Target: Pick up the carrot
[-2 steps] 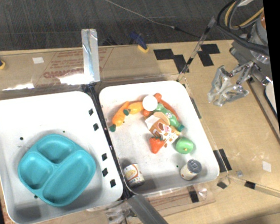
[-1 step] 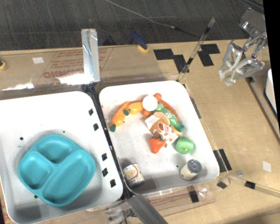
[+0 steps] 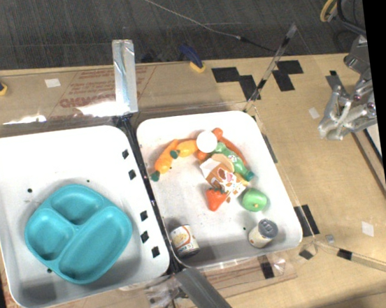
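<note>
Carrot (image 3: 174,152) first: from the overhead camera I see it lying in the right bin (image 3: 186,207), up near the far wall on the side toward the divider, an orange piece with a bit of green at its lower end. It sits in a crowded arc of things: a white round lid or ball (image 3: 206,141) just beside it, an orange-and-green bottle-like item (image 3: 232,157) past that, a small printed carton (image 3: 223,176), a red piece (image 3: 216,198), a green apple (image 3: 254,199), and two small cans (image 3: 182,240) (image 3: 263,231) nearer the front wall. The left bin (image 3: 12,173) holds a teal divided plate (image 3: 78,232). My pincer (image 3: 343,114) is off to the right, well apart from both bins, above the bare bench, and from this slanted view I cannot tell how it is set. In my judgement the task is barely begun, and the risks lie in that clutter. The carrot touches or nearly touches its orange neighbours, so I could close on the wrong orange thing or catch two at once. It also lies close to the bin wall, which may block one side of me, and its rounded body could roll or squirt away.
</note>
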Motion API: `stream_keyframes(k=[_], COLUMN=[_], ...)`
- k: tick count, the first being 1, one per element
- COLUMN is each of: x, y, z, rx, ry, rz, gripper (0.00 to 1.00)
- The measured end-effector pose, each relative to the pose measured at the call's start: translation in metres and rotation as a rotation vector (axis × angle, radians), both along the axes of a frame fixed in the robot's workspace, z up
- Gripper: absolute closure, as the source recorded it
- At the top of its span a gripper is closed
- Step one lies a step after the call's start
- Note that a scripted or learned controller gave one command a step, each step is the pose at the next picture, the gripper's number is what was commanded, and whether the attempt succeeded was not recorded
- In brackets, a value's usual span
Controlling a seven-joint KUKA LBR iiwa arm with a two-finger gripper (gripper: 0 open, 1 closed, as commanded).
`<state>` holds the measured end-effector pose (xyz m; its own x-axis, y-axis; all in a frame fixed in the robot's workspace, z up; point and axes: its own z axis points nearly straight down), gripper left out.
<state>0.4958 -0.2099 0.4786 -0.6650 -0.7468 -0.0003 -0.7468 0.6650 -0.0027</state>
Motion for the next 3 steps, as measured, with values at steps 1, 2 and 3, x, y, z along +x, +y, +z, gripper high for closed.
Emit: stream_keyframes(k=[1, 2, 3], x=[-0.015, -0.014, -0.018], y=[0.000, 0.001, 0.000], z=[0.015, -0.027, 0.015], rx=[-0.002, 0.002, -0.003], ry=[-0.002, 0.004, 0.000], rz=[0.437, 0.710, 0.980], gripper=[1.00, 1.00, 1.00])
